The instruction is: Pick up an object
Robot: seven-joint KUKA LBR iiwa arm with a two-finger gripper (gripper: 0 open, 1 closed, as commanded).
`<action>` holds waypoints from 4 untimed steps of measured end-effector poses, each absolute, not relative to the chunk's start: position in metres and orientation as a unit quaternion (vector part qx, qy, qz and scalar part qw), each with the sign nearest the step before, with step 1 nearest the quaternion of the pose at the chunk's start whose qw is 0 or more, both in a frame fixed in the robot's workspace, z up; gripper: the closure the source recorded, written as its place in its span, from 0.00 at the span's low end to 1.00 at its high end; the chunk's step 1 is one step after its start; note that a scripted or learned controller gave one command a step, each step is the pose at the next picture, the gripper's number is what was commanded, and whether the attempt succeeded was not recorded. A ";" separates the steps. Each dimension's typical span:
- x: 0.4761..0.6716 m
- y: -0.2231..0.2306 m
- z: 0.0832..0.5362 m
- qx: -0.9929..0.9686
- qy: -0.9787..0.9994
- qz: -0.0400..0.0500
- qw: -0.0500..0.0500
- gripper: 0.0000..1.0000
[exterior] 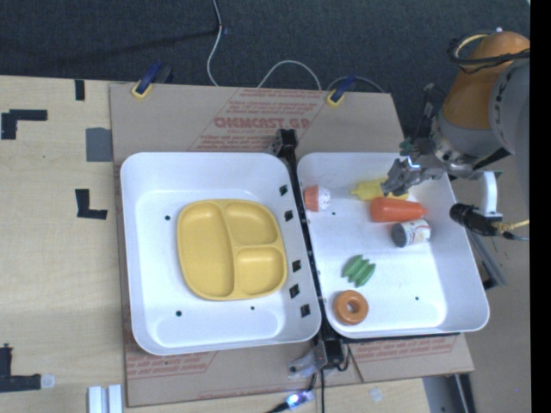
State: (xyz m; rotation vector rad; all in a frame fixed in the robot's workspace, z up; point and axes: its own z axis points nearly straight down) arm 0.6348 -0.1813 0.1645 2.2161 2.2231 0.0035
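Toward the far right part of the right bin (448, 317), an orange carrot (396, 209) lying flat, pointing roughly left to right. Just beyond it on the far-left side, a small yellow piece (368, 189), close to or touching the carrot's left end; cannot tell which. Directly over the far edge of the carrot, the gripper (399, 177), tipped down and to the left into the bin, with nothing seen held in it. How wide it stands: too dark and small to tell.

Just near of the carrot, a grey and white can (411, 232) on its side. Farther left, near the divider between the bins, a small white and orange item (317, 198). Toward the near side, a green ridged piece (358, 270) and, nearer still, a brown donut (350, 306), apart from each other.

Reaching in from the right, the grey arm (508, 114), with its orange band (482, 76) high at the far right, wrist bent down over the bin's far right corner.

Centred in the left bin (138, 231), a yellow divided plate (231, 248). Under both bins, a sheet of cardboard (250, 123).
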 end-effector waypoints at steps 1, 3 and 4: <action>0.633 -0.178 0.207 0.706 0.708 0.000 0.000 1.00; 0.632 -0.113 0.225 0.705 0.709 0.000 -0.001 1.00; 0.634 -0.058 0.235 0.705 0.709 0.000 -0.001 1.00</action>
